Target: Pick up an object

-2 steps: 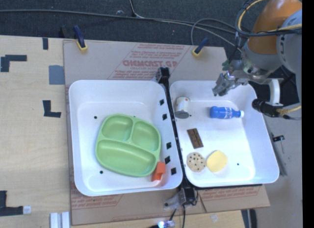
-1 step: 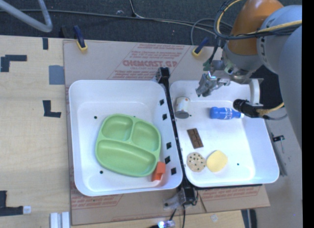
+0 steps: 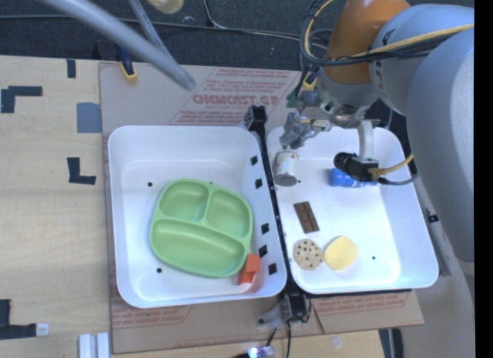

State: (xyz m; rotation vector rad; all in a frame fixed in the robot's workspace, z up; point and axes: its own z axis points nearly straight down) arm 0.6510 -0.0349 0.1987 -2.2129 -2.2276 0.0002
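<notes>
Fingers (image 3: pixel 296 135) on your gripper hang over the back left corner of the right bin (image 3: pixel 400 268), just above a small white cup (image 3: pixel 286 168) lying on its side against the divider; whether they are spread or pressed together, you cannot tell from this angle, and nothing shows between them. Near the cup in the same bin you have a blue object (image 3: pixel 347 177) just right of it under the wrist, a brown bar (image 3: pixel 306 215) toward the middle, and a chocolate-chip cookie (image 3: pixel 307 254) just beside a pale yellow round piece (image 3: pixel 340 252) near the front. Your left bin (image 3: pixel 127 195) holds a green divided plate (image 3: pixel 202 227), with a small orange block (image 3: pixel 249 269) touching the plate's front right edge. Both bins sit on the cardboard-covered surface (image 3: pixel 231 95).
</notes>
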